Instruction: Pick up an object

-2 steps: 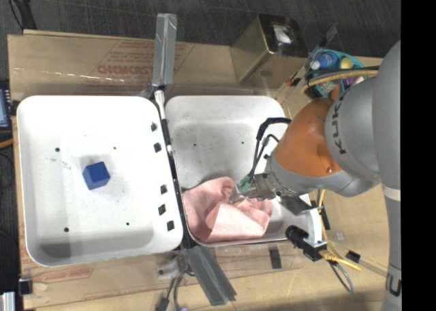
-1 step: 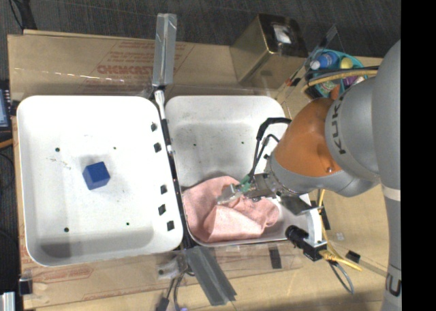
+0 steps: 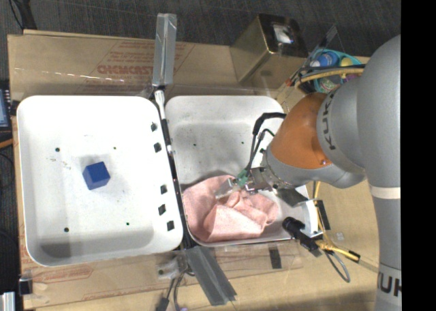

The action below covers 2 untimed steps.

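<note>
Reading "KUKA" on arm (image 3: 354, 132); carton (image 3: 88, 64) print illegible.

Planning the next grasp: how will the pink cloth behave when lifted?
The pink cloth lies rumpled and folded in the right bin, so it is probably floppy and will drape. It looks light. It won't roll, but may bunch if pushed.

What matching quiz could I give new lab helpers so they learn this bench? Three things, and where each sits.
Things:
1. blue cube
2. pink cloth
3. gripper

Places:
A. at the upper edge of the cloth, in the right bin
B. on the floor of the left bin
C. bunched in the near part of the right bin

Pairs: 1-B, 2-C, 3-A
</note>
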Available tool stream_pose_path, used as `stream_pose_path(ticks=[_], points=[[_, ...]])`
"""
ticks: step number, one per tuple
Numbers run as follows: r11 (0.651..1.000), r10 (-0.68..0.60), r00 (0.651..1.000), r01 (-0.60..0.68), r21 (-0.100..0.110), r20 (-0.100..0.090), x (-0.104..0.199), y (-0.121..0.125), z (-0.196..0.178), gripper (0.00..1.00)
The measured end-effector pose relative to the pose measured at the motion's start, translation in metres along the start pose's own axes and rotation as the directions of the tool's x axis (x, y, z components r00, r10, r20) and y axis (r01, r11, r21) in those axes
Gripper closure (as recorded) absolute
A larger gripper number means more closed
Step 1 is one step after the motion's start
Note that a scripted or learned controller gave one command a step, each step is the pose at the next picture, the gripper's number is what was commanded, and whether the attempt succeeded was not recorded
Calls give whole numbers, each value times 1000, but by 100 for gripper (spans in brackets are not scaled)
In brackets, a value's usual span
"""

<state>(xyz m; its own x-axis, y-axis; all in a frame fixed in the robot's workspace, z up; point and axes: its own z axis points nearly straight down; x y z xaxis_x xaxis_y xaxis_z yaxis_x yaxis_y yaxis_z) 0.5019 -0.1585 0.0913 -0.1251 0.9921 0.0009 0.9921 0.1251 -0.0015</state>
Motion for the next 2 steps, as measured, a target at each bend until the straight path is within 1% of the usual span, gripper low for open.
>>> stream_pose_path(ticks=[1, 2], points=[[1000, -5, 1000, 5, 1, 1, 0, 0, -10, 100], [1000, -10, 1000, 10, 2, 1, 0, 1, -19, 100]])
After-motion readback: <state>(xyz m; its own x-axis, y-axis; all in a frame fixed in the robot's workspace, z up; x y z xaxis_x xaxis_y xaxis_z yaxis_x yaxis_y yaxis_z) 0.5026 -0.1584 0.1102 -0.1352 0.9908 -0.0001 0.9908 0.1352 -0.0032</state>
